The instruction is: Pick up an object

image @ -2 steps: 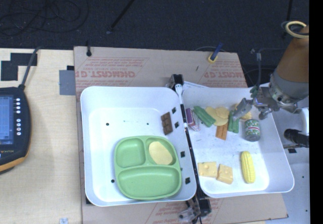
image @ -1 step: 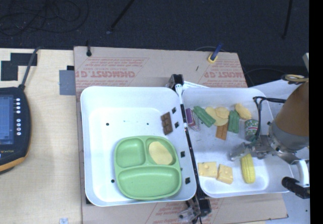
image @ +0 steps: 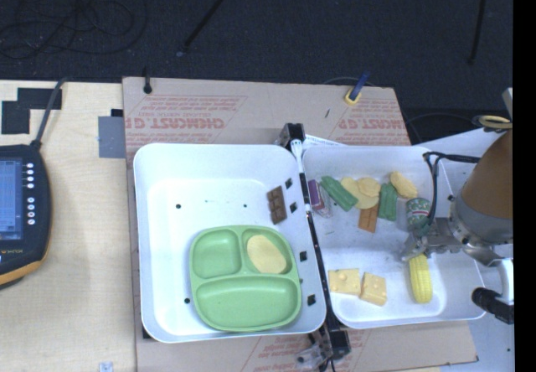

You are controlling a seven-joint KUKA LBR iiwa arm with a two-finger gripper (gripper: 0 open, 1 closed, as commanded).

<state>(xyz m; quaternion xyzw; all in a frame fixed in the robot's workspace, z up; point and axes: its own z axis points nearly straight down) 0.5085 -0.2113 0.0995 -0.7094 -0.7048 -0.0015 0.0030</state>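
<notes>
Two smooth white bins are seen: a ridged corn cob (image: 420, 278) lies near the right bin's (image: 452, 312) right edge, beneath the gripper (image: 417, 243), whose jaw state cannot be told.

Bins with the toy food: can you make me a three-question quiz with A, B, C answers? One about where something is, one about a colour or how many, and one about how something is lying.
1. Where is the green divided plate?
A. left bin
B. right bin
C. on the cardboard

2. How many cheese wedges lie side by side in the right bin?
A. one
B. two
C. four

3. How is the corn cob?
A. standing on end
B. on the plate
C. lying flat on the bin floor

Answers:
1 A, the plate sits on the floor of the left bin.
2 B, two yellow wedges lie next to each other near the front wall.
3 C, the cob lies lengthwise just below the hand.
</notes>
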